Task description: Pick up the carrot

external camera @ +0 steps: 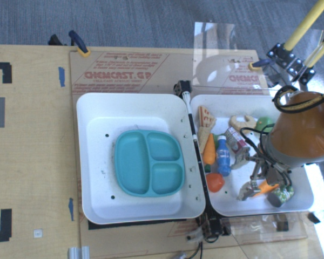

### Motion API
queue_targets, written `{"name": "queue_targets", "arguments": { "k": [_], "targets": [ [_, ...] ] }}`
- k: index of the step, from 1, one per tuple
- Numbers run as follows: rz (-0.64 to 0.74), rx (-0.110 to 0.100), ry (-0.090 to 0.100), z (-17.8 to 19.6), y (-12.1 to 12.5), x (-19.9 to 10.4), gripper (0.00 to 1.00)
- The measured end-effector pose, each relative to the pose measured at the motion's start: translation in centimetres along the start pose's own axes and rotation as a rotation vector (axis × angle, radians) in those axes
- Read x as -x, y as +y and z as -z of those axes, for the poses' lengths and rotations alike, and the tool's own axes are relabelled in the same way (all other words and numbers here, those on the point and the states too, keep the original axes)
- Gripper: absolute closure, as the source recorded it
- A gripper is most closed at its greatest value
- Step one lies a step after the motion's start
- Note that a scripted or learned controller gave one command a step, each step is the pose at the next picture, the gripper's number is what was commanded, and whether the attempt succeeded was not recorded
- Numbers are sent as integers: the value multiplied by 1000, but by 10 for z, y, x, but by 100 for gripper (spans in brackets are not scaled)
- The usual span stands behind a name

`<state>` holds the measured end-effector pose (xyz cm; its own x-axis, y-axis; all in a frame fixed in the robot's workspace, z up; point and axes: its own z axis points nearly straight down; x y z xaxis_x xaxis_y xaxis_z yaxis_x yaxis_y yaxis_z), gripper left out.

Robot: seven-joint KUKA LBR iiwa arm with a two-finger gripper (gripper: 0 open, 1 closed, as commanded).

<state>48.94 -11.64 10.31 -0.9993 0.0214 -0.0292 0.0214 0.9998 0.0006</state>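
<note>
The carrot (209, 149) is an orange tapered piece lying lengthwise near the left wall of the right bin (299, 205), beside a blue bottle (223, 156). My gripper (255, 188) hangs low over the front right part of that bin, well to the right of the carrot and apart from it. A small orange piece (268, 186) shows right at the gripper's tip; what it is stays unclear. The orange-banded wrist (302, 131) hides the bin's right side.
A red tomato-like ball (215, 182) lies in front of the carrot. A waffle-like wedge (206, 117), a beige piece (241, 122), a green item (264, 124) and a dark greenish item (278, 197) share the right bin. The left bin (92, 144) holds a teal divided tray (149, 162).
</note>
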Motion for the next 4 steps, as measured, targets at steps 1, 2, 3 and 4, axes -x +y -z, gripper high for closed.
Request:
{"name": "queue_targets", "arguments": {
  "k": [1,2,3,4],
  "targets": [
    [-151,-4,13,-15,-74,71,0],
    [-72,-3,16,-13,-62,19,0],
    [303,0,13,-13,-86,-3,0],
    [302,-3,-4,1,-84,3,100]
  ]
}}
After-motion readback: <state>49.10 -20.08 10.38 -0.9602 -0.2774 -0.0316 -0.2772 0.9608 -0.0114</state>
